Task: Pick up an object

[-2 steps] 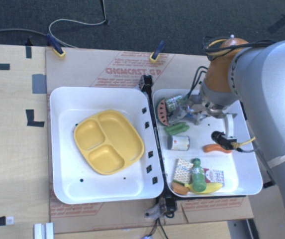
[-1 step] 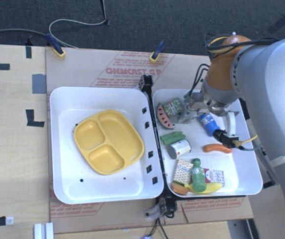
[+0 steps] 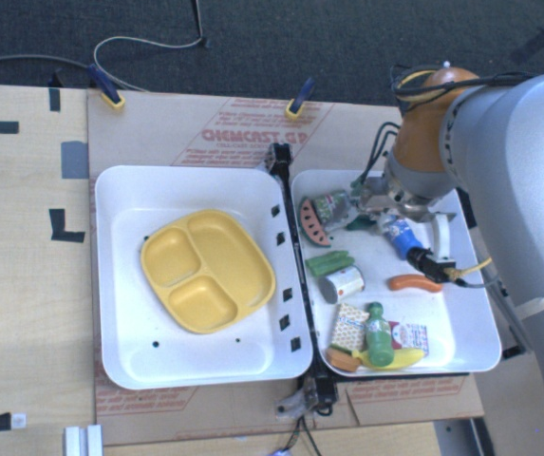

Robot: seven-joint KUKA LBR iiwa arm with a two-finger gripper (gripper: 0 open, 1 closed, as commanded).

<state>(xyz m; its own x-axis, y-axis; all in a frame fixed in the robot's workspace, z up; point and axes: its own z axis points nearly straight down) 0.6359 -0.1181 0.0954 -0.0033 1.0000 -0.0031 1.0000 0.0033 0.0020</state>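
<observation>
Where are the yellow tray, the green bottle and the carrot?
yellow tray (image 3: pixel 207 270): camera view, on the ridge between its compartments.
green bottle (image 3: pixel 378 338): camera view, on the middle of its body.
carrot (image 3: pixel 414 282): camera view, on its orange middle.

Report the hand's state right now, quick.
Hand: low over the right bin, near its far end; open or closed cannot be told.

L bin (image 3: pixel 120 255) is offering room only round the yellow tray (image 3: pixel 207 270), mostly at 6 and 9 o'clock. R bin (image 3: pixel 485 335) is looking crowded: bottle (image 3: pixel 379 335), carton (image 3: pixel 348 329) and banana (image 3: pixel 400 357) are blocking 6–7 o'clock, cup (image 3: pixel 344 283) is sitting centre, arm (image 3: pixel 423 145) is covering 12.
</observation>
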